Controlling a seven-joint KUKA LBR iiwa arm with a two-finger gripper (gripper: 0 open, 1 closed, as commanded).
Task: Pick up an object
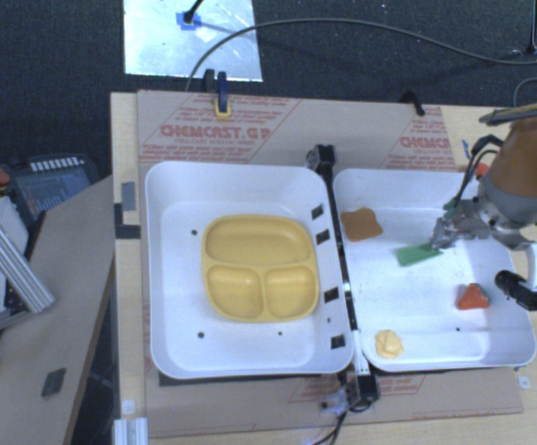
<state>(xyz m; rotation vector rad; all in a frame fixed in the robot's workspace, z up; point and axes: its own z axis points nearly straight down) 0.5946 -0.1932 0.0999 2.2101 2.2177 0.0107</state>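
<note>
Cardboard-covered tabletop point(277, 123) carries two white bins. Right bin point(509, 346), near to far: pale yellow piece point(389, 343), red-orange piece point(472, 297), green piece point(419, 254), brown piece point(362, 223). Gripper point(442, 236) sits at the green piece's right end; finger state unclear. Left bin point(171, 248) holds a yellow divided tray point(258, 267).

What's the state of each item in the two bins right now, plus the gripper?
yellow divided tray: flat in the left bin, compartments bare.
brown piece: lying loose, right bin, near the divider.
green piece: lying flat on the bin floor, gripper right at its end; grasp not visible.
red-orange piece: lying loose, right side of the right bin.
pale yellow piece: lying loose, near front edge of the right bin.
</note>
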